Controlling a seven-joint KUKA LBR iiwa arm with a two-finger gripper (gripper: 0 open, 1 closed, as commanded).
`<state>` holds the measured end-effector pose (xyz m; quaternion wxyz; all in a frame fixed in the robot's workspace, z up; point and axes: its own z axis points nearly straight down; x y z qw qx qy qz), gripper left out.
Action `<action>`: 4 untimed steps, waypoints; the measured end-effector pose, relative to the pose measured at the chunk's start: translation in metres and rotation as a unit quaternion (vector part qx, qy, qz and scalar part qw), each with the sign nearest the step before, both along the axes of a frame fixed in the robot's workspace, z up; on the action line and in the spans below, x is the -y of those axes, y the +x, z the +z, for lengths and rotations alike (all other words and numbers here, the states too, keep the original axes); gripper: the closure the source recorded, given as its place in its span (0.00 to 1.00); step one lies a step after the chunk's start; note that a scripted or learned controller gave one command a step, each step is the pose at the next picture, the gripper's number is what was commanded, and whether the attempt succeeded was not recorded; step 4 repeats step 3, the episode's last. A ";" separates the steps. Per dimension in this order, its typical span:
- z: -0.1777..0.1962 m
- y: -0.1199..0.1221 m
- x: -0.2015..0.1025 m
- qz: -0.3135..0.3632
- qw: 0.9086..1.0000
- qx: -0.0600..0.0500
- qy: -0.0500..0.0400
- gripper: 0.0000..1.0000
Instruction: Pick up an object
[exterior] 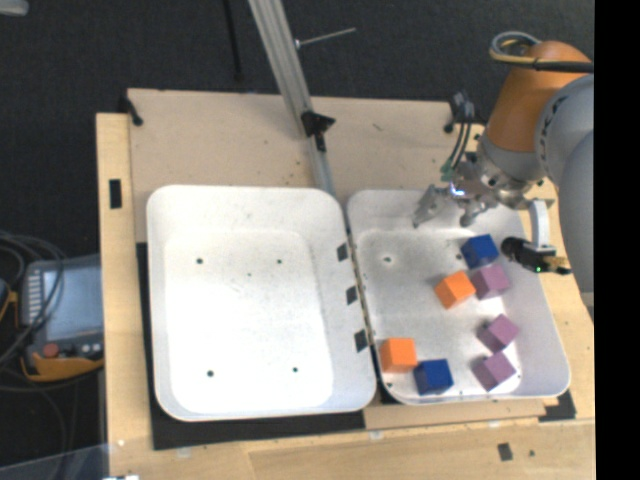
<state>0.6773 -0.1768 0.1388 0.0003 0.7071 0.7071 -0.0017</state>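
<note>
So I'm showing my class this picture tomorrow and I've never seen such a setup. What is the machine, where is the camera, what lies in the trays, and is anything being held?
The camera sits above a bench and looks down at a slant. The grey and orange thing at the right is a robot arm; its gripper hangs over the far part of the right bin. Nothing can be seen held. That bin holds seven small blocks: two orange, two blue and three purple. Beside it lies the left bin. The slanted metal rail is part of the rig.
</note>
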 end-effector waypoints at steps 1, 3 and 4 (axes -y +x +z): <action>-0.043 0.000 0.001 0.001 1.000 0.000 0.000 0.00; 0.038 0.003 0.004 0.000 1.000 0.005 0.001 1.00; 0.038 0.003 0.004 0.000 1.000 0.005 0.001 1.00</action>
